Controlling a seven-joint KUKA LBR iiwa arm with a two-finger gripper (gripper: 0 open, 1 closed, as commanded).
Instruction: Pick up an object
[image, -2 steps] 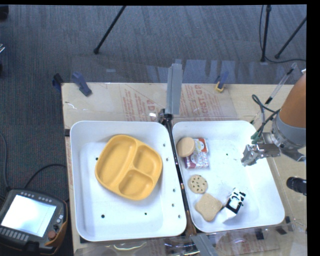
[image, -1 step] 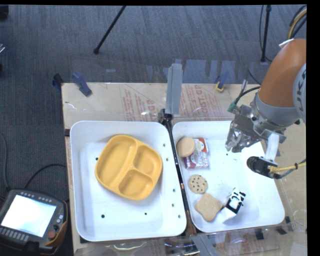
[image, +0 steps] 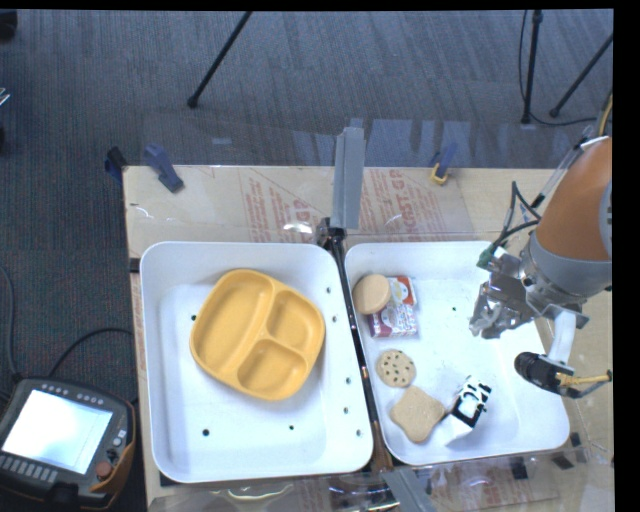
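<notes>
Nearest the camera, a handheld control pendant (image: 62, 432) is seen at lower left, then a matte yellow divided plate (image: 259, 333) in the left bin (image: 160, 440). In the right bin (image: 545, 425) lie a bun on a packet (image: 385, 303), a chip cookie (image: 396, 368), toast (image: 416, 413) and a black-and-white block (image: 470, 401). That block is judged nearest, lying below-left of the gripper (image: 495, 318); whether the jaws are parted cannot be told.

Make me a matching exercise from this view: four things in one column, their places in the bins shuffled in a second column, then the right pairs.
Things:
1. yellow divided plate
2. chocolate chip cookie
3. toast slice
4. gripper

Places:
A. right bin, near front edge
B. left bin
C. over right bin's right side
D. right bin, between the bun and the toast

Pairs: 1-B, 2-D, 3-A, 4-C
</notes>
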